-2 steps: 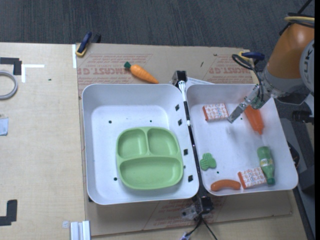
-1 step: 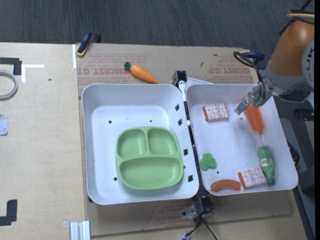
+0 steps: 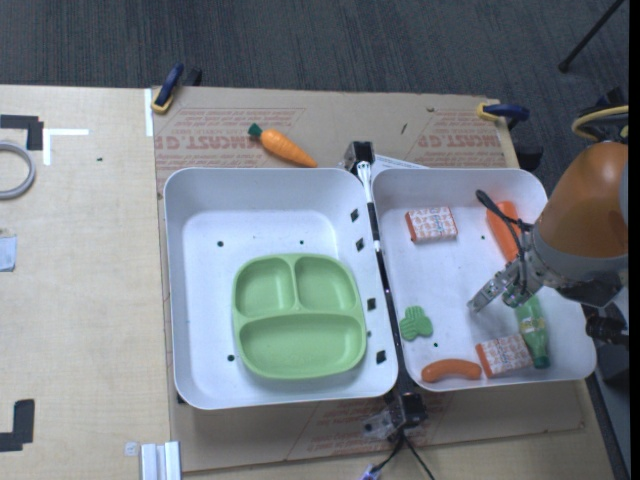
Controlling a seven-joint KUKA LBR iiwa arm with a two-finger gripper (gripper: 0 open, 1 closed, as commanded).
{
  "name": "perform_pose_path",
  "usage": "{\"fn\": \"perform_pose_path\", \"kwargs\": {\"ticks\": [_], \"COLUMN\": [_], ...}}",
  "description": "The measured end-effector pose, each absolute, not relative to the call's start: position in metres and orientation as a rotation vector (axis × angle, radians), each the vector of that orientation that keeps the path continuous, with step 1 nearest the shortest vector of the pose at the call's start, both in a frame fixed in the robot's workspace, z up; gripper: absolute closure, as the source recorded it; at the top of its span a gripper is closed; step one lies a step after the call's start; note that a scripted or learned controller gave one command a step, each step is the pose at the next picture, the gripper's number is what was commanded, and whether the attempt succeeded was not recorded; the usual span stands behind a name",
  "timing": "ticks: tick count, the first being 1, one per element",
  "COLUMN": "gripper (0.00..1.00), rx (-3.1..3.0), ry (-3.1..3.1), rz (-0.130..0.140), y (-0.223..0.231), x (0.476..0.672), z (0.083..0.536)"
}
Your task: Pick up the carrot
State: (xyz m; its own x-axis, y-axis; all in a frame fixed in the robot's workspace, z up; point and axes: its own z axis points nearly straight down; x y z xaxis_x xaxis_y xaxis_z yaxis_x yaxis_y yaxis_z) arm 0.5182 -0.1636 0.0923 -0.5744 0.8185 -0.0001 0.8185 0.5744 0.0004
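Carrot (image 3: 283, 146) outside bins, far from pincer (image 3: 497, 293).

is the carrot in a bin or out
Out: the carrot lies on the brown cardboard behind the left bin, beyond its far rim.

A single fixed camera looked down from above the surface (image 3: 80, 318) at a slant, far enough back to take in both white bins: the left bin (image 3: 190, 288) sat at the centre of the frame, the right bin (image 3: 455, 268) toward the right. Dark floor (image 3: 300, 18) ran across the top, and the arm (image 3: 590, 213) entered from the right edge.
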Motion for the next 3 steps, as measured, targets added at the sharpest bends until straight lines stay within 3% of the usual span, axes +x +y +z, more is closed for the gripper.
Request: {"fn": "perform_pose_path", "kwargs": {"ticks": [1,2,3], "gripper": [0.0,0.0,0.0], "rx": [1.448,1.193,1.524], "ry": [2.787,2.902,2.731], "rz": [0.001,0.0,0.009], "y": [-0.164,-0.182,-0.221], "x": [0.518,0.621,0.608], "z": [0.092,0.19,0.11]}}
